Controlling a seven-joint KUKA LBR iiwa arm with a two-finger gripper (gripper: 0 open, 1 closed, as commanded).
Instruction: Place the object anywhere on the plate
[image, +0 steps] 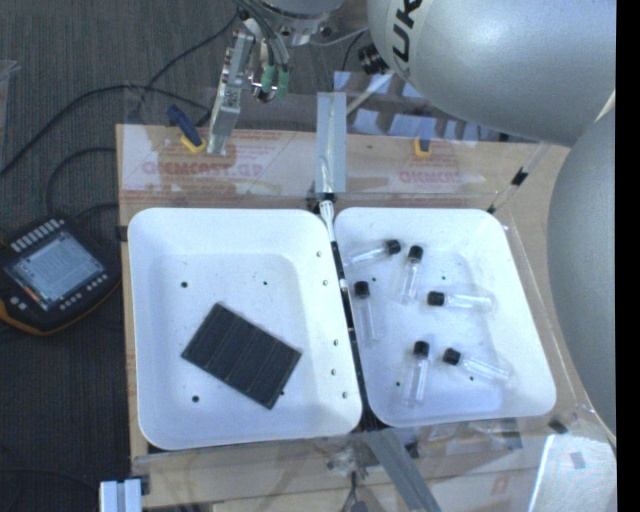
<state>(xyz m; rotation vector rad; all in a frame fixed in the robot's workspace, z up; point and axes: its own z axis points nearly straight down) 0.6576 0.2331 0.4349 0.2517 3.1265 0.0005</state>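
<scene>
Up behind the two bins, over the back edge of the bench (290, 168), the gripper (228, 110) hangs well apart from everything it needs; I cannot tell from this angle whether it is spread or closed, and no vial shows in its grasp. The objects, six clear vials (411, 272) with black caps, all lie flat in the right bin (500, 228); the dark ribbed plate (241, 355) lies alone in the left bin (160, 240), turned at a slant, so nothing looks done yet.

Trouble, to my eye, starts with the vials themselves; they are round, smooth and nearly see-through, so a descent slightly off centre could send one rolling rather than catch it. One vial (365, 310) lies just beside the shared rim (340, 300) between the bins; a reach there risks striking that wall. Two others near the top sit close together, and a grab at one may knock its neighbour.

Supposing a pick works, the plate is a small target; a vial let go near its edge, or laid across the ribs, could well roll off onto the bin floor.
</scene>
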